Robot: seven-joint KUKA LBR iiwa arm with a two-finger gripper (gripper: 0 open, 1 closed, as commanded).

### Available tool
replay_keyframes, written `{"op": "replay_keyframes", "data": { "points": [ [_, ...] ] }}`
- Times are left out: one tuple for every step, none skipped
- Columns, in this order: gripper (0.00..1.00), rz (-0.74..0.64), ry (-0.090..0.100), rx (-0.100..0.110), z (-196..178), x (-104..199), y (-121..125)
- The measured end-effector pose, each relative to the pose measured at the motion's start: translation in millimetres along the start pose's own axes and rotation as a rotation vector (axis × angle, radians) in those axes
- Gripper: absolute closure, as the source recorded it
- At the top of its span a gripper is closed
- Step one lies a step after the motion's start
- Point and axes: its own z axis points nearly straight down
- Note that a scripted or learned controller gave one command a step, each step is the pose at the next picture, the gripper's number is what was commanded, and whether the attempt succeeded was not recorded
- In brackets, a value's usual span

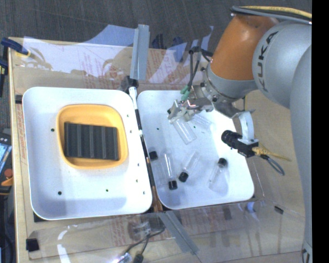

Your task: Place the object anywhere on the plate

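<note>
While the arm [274, 53] leans in over the right bin [153, 106], its claw [182, 107] hangs low near that bin's far edge, just above a clear vial [183, 130]; whether it is parted or closed I cannot tell. More clear vials with black caps [168, 165] lie loose toward the bin's near edge, likely the stock to pick from. The yellow plate [90, 114], carrying a dark ribbed insert [93, 141], waits in the left bin [38, 185], so the carry across looks not yet begun.

Arm [279, 53] cropped at right edge
</note>
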Motion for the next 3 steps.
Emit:
{"op": "replay_keyframes", "data": {
  "points": [
    [1.0,-0.183,-0.001,-0.002,17,33,27],
    [1.0,-0.381,0.001,0.003,52,62,34],
    [0.0,-0.381,0.0,0.003,52,62,35]
  ]
}}
